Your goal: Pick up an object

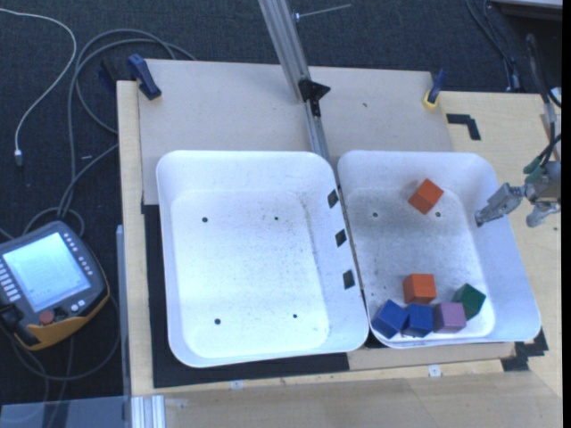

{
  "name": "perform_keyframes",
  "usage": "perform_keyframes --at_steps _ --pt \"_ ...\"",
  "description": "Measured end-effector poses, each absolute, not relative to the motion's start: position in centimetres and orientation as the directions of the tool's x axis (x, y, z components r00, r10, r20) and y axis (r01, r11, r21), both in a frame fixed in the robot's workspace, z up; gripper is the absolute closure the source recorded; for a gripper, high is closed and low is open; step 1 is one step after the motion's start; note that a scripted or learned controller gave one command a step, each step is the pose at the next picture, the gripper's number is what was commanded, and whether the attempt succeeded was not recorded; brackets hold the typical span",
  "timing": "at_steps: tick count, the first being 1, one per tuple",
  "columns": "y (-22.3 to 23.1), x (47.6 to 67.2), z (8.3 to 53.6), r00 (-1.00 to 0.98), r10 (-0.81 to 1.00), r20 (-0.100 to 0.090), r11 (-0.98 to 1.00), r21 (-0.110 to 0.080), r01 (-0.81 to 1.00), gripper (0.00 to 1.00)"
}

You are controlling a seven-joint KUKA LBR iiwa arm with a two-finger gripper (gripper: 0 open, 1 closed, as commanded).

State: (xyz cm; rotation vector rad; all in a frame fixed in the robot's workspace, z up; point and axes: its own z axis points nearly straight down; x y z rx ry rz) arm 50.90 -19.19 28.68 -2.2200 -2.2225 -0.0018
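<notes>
Jaws (496, 205) over right bin (508, 239) rim, arm cut off; grip state unclear.

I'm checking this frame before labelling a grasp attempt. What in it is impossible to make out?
- Grey two-finger gripper at the right white bin's rim, camera view: small and blurred, finger state unreadable; the arm is cut off by the right edge.
- Two blue cubes: pressed together, their shared edge unclear.
- Dark green cube: partly hidden behind the purple cube.

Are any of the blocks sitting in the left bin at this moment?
No: all six blocks, including the lone orange block and the blue block, lie in the right bin, none in the left bin.
</notes>
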Motion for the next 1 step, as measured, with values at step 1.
perform_keyframes --at_steps 1 --pt "-20.46 60.03 16.78 -0.003 1.000 0.000 0.003 -0.003 1.000 0.00"
